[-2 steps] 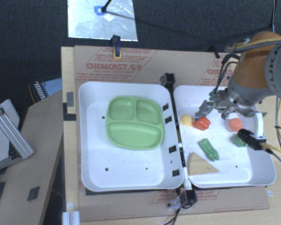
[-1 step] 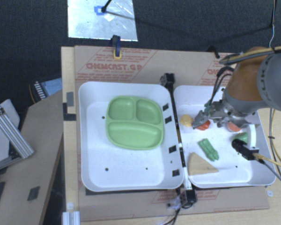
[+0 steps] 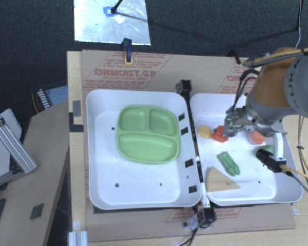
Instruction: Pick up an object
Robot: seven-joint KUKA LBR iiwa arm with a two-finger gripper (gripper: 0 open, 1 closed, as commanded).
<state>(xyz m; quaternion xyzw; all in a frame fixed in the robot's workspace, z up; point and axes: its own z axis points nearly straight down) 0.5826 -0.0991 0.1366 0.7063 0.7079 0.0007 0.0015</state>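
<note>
The right bin (image 3: pixel 287 188) holds several small objects. A red piece (image 3: pixel 218 134) lies near its left wall with a yellow piece (image 3: pixel 204 132) just left of it. My gripper (image 3: pixel 232 125) hangs low over the red piece's right side, touching or almost touching it. An orange-red piece (image 3: pixel 256 137) shows under the wrist to the right. A green ridged object (image 3: pixel 228 163) and a tan wedge (image 3: pixel 220 180) lie toward the bin's front.
The left bin (image 3: pixel 100 183) holds a green divided plate (image 3: pixel 146 134). A black divider with clips (image 3: pixel 191 137) runs between the bins. The grey and orange arm (image 3: pixel 282 86) covers the right bin's back right. A black cable fitting (image 3: pixel 269 159) hangs near the right wall.
</note>
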